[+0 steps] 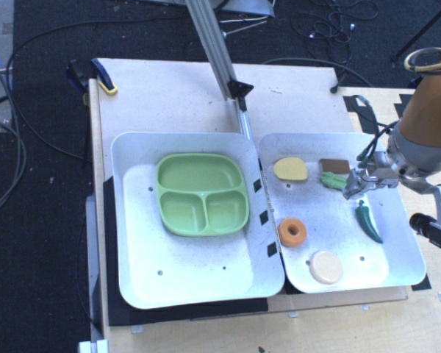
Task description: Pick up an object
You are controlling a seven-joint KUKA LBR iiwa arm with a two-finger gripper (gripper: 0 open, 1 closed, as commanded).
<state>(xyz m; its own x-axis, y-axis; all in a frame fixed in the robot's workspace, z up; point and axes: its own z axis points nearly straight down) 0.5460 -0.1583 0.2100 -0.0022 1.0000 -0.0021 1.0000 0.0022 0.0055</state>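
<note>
Gripper (354,188) over right bin (397,267), just above dark green chili pepper (368,221), curved and glossy. Finger state: can't tell.

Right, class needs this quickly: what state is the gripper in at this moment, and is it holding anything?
Gripper: over the right bin, low beside the small green piece; open or closed cannot be told, and nothing is seen held.

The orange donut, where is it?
The orange donut lies in the right bin, near its left wall, below the yellow piece and just above the round cream-coloured piece.
</note>
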